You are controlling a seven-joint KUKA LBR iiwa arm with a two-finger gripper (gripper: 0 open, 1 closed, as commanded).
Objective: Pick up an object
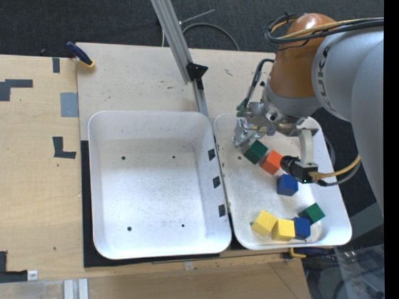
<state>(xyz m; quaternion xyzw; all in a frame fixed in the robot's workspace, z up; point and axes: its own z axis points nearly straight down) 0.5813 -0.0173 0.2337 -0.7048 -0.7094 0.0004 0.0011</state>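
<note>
The right bin (249, 189) holds several small blocks. A dark green block (255, 151) and an orange block (272, 162) lie touching near its far side. A blue block (287, 185) sits just below them. Near the front edge lie two yellow blocks (264, 222), another blue block (302, 228) and a second green block (313, 213). My gripper (244, 136) hangs low over the far left part of the right bin, right at the upper left of the dark green block. Nothing shows in its grasp.
The left bin (149, 185) stands beside the right one, sharing a raised rim (218, 167). A slanted metal pole (181, 42) crosses behind the bins. The arm's grey body (349, 61) and its cables overhang the right bin's far right.
</note>
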